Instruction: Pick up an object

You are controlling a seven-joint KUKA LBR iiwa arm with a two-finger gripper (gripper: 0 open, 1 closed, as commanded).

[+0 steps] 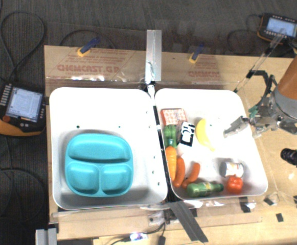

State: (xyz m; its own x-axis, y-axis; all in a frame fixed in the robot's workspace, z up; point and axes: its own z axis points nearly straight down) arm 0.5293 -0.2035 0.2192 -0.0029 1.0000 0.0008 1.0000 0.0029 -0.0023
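The right bin (243, 103) holds several small items. A yellow banana (204, 132) lies near its middle, beside a black-and-white packet (187, 134) and a red-and-white box (173, 116). Orange carrots (172, 162) lie along the left wall. By the front wall lie a green bottle (204, 189), a red tomato (234, 184) and a small white can (231, 167). My gripper (246, 128) hangs over the bin's right side, right of the banana and above the can. It is open and nothing sits between its fingers.
A light blue divided tray (99, 163) lies in the left bin (66, 101). A metal post (153, 55) stands at the back between the bins. Handheld screens rest at the far left (20, 106) and the back right (278, 27).
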